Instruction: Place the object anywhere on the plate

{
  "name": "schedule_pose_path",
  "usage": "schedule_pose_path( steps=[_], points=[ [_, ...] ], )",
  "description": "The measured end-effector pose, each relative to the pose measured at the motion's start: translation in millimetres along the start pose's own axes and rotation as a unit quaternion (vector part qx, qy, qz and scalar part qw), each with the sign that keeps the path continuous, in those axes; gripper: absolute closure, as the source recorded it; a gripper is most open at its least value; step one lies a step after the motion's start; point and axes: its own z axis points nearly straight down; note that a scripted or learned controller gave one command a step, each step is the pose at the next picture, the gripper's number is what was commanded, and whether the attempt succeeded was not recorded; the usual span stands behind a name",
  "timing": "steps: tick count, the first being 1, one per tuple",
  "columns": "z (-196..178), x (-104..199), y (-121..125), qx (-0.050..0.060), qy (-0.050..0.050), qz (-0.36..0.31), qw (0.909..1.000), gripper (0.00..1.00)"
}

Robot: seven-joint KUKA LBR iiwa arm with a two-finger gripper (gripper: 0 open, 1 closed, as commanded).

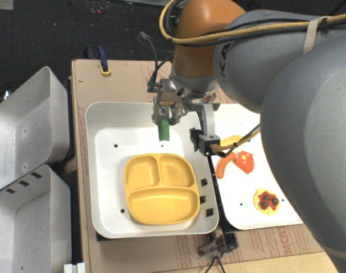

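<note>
While the grey KUKA arm [287, 90] with its orange band reaches in from the right, bent down over the left shallow white bin [104, 152], its claw [163, 121] grips a small green stick-shaped object [163, 132], hanging just behind the yellow three-compartment plastic plate [160, 187]. Red lettering on the desk [264, 246] is unreadable.

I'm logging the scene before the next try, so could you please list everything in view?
bins: two, white, side by side on the bench.
plate: one, yellow, three sections, in the left bin.
green object: one, between the claw's fingers, above the left bin behind the plate.
red piece: one, right bin.
orange piece: one, right bin, beside the red one.
tart: one, yellow with dark red top, right bin.
arm: one, grey, orange band.
claw: one, holding the green object.
</note>
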Motion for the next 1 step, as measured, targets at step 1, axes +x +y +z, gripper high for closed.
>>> schedule_pose_path(
  steps=[1],
  points=[
    [1.4,-4.0,-0.1,0.001,-0.001,0.003,1.0000,0.00]
  ],
)
